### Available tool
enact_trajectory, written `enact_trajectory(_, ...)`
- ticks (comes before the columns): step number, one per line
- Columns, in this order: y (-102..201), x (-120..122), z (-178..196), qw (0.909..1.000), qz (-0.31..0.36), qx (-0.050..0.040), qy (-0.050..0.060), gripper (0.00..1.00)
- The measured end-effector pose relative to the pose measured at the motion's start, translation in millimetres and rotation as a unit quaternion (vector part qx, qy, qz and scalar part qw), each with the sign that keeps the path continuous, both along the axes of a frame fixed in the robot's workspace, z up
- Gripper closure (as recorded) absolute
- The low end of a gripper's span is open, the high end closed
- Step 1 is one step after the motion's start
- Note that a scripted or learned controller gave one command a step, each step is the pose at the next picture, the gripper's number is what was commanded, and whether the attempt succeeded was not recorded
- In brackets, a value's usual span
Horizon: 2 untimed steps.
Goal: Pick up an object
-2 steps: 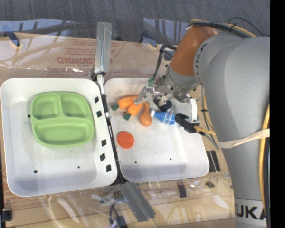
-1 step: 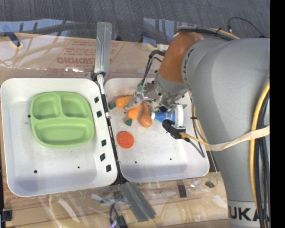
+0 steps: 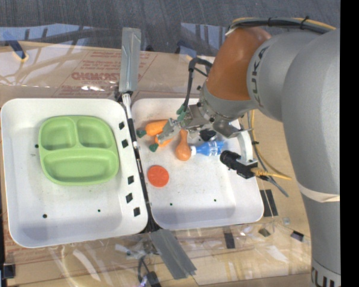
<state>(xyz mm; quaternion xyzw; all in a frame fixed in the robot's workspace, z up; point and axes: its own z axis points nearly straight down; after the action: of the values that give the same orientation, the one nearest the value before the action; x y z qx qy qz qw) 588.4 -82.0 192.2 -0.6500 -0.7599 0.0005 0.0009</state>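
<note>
2 orange carrots [image 3: 157, 127] lie beside an orange disc [image 3: 158, 176].

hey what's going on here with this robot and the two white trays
A grey robot arm reaches in from the right over the right bin. Its gripper is low among a small pile of toys at the back of that bin: an orange carrot, an orange pear-shaped piece and a blue item. I can't tell whether it has gripped anything. An orange disc lies apart, nearer the front. The left bin holds a green divided plate.
</note>
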Motion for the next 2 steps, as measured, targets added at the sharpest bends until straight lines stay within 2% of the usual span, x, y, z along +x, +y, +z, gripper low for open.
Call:
enact_trajectory(1,11.4,-18.1,36.6,0.9878,-0.156,-0.0009,0.0,0.0)
enact_trajectory(2,-10.6,19.2,-44.4,0.9919,-0.127,-0.0004,0.003,0.0)
